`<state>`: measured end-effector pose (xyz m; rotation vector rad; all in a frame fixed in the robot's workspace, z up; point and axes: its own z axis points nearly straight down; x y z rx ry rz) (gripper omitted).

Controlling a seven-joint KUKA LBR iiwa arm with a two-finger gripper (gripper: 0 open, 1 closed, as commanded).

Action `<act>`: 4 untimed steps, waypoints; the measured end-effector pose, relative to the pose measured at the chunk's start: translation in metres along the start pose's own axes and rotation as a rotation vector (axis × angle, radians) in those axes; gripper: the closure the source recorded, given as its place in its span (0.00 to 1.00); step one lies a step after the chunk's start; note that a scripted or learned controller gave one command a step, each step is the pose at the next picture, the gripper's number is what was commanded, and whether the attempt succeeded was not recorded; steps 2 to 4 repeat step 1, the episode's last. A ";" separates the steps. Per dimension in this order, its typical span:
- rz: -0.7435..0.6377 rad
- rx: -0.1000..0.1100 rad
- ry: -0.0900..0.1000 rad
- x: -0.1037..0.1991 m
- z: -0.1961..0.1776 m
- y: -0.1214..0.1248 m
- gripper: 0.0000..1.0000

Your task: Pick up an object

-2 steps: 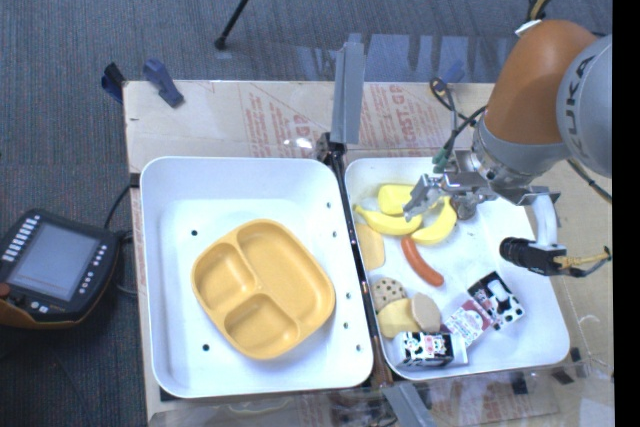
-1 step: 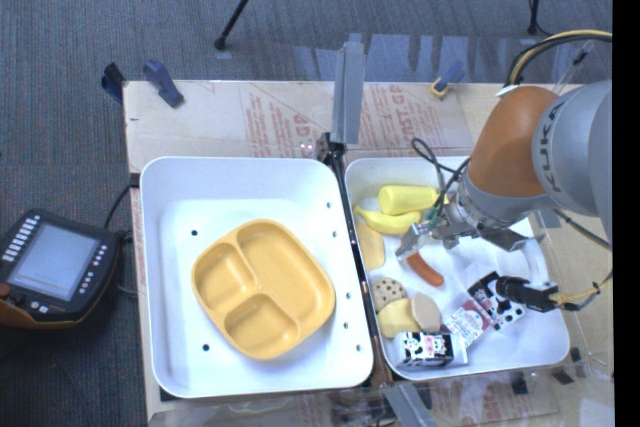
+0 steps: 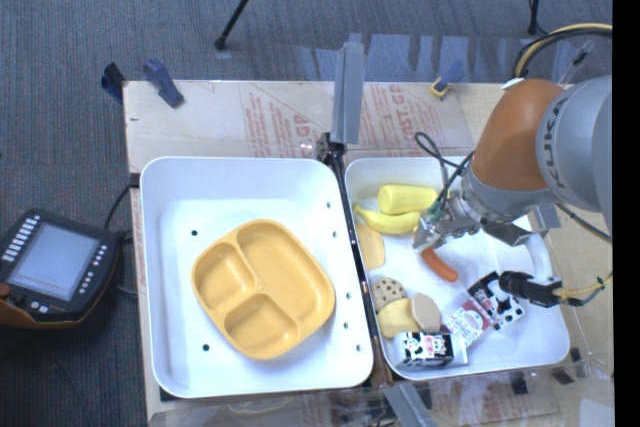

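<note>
The arm reaches into the right bin (image 3: pixel 545 340), its gripper (image 3: pixel 432 233) low among the toy food, just beside the banana (image 3: pixel 385 220) and right above the near end of the small carrot (image 3: pixel 440 266). Whether anything sits in the gripper I cannot tell, as the wrist hides it. This looks like the reaching step, with the carrot or banana the likely target; next it must close squarely on one piece, then lift straight up without dragging neighbours
</note>
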<state>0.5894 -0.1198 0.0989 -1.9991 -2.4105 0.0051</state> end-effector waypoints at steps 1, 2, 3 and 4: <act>0.100 -0.016 -0.005 0.069 -0.115 0.059 1.00; 0.100 -0.016 -0.005 0.069 -0.115 0.059 1.00; 0.100 -0.016 -0.005 0.069 -0.115 0.059 1.00; 0.100 -0.016 -0.005 0.069 -0.115 0.059 1.00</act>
